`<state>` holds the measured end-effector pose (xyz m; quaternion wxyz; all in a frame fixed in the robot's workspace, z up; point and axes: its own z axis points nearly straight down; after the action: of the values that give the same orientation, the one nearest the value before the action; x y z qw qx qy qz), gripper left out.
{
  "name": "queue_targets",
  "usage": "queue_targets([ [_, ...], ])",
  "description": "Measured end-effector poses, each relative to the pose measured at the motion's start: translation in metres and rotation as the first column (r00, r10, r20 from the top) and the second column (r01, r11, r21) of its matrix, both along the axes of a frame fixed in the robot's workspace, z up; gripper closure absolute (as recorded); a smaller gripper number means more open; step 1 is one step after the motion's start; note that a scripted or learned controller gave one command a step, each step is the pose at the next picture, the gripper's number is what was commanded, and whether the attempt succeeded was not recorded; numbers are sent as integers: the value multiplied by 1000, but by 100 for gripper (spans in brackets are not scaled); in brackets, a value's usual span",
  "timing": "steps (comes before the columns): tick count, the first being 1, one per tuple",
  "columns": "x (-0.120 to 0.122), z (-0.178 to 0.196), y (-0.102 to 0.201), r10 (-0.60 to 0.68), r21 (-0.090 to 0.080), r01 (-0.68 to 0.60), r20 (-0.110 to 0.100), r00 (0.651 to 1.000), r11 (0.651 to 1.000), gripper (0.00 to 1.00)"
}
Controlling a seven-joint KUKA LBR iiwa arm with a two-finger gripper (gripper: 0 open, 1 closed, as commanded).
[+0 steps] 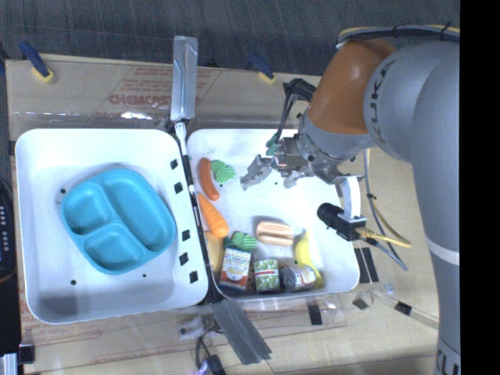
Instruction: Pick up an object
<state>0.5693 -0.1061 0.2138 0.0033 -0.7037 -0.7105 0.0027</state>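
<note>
1. The gripper (pixel 269 174) hangs over the right bin (pixel 234 141); fingers spread, holding nothing.
2. Nearest target: the sausage (pixel 208 179), at the gripper's 9 o'clock, beside a green toy (pixel 223 171).
3. Straddle it across its short width, then close.

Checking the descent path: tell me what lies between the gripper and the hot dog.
In the camera view, bare white bin floor separates the gripper from the hot dog.

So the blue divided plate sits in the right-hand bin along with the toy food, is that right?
Not quite. The camera view shows the blue divided plate alone in the left bin. The toy food, such as the carrot and the hot dog, lies in the right bin, where the gripper hovers.
</note>
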Motion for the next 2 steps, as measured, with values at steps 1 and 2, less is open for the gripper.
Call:
queue_targets([
  [1, -39, -124, -39, 31, -1, -31, 8, 999, 1000, 0],
  [2, -90, -123, -103, -63, 3, 63, 7, 998, 998, 0],
])
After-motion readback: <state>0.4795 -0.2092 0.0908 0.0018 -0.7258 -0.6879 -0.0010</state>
